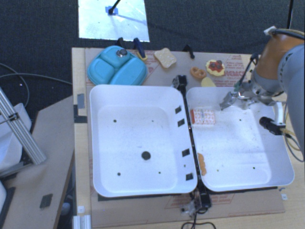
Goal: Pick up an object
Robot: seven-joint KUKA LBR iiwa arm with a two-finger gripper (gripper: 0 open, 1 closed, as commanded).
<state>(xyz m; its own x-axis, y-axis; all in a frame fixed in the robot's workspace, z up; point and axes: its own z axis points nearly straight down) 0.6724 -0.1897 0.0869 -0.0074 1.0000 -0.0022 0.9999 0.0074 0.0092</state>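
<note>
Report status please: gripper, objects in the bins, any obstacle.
Gripper over right white bin, nothing visibly held. Small red-and-white patterned packet at that bin's left side, untouched. Orange-brown food piece beside the divider. No obstacle near the packet.

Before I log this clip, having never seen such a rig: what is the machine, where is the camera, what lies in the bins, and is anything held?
One camera looks down at a slant on two shallow white bins. The grey robot arm with an orange band enters from the right, and its end effector hangs over the right bin. I see nothing held in it. That bin holds a small red-and-white packet and an orange snack piece by the divider. The left bin holds a small dark disc. Behind the bins lie a blue sectioned plate and toy foods, including a toast slice.
</note>
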